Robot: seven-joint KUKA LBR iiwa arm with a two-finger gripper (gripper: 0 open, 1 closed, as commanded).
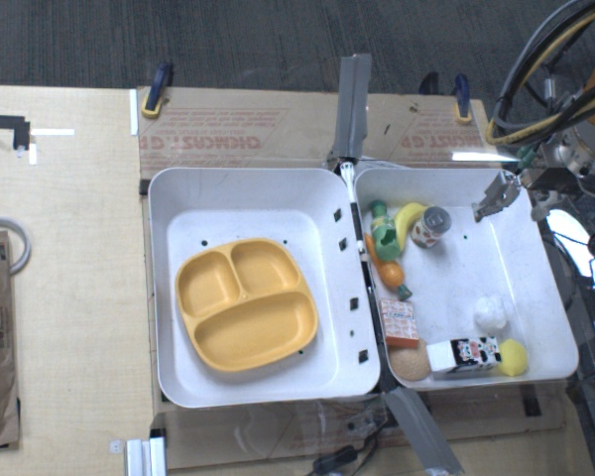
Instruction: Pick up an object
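A: Where are the things to pick?

B: All in the right bin [545, 266]. Along its left wall stand a green bottle [384, 236], a banana [410, 220] just beside it, and a small can [431, 226] touching the banana's right side. Below the bottle lies an orange carrot-like piece [391, 275], then a red-and-white packet [399, 322] and a round tan cookie-like piece [411, 364]. At the near wall sit a black-and-white carton [465, 354], a yellow lemon [514, 357] beside it, and a white crumpled lump [491, 312] above.

A: And the gripper?

B: The gripper [493, 198] hangs over the bin's far right corner, apart from every item. Its jaws look slightly parted with nothing between them.

A: The other bin?

B: The left bin [169, 266] carries a yellow divided plate [246, 303].
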